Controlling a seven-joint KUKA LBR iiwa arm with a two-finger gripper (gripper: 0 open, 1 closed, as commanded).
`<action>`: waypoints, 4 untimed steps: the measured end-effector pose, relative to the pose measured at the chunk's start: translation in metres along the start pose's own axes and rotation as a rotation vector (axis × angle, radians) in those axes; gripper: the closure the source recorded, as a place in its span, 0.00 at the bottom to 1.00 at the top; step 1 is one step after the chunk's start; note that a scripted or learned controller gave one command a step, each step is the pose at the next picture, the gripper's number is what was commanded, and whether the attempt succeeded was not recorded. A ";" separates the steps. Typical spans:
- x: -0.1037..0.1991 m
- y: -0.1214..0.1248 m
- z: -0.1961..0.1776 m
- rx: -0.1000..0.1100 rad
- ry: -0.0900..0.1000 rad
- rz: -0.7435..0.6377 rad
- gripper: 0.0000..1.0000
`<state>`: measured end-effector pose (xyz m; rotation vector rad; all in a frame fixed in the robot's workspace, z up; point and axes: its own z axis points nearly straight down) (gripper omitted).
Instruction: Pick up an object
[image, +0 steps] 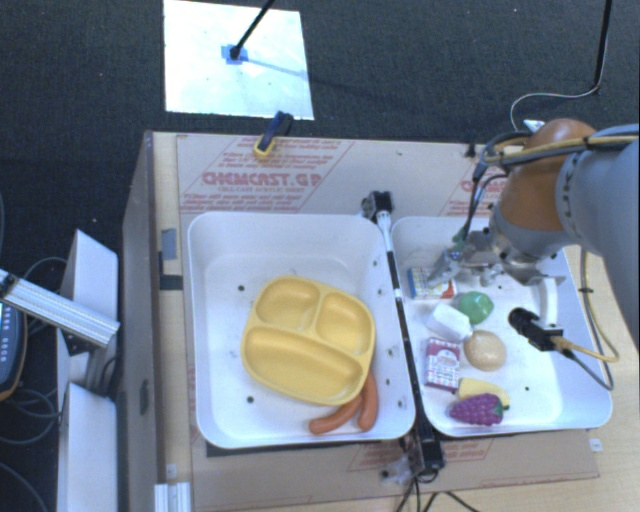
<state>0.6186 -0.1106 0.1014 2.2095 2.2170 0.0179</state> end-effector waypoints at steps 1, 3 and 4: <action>-0.015 -0.027 0.015 0.011 -0.001 0.001 0.00; -0.024 -0.018 0.017 0.015 0.000 0.002 0.00; -0.024 -0.016 0.006 0.012 0.000 0.001 1.00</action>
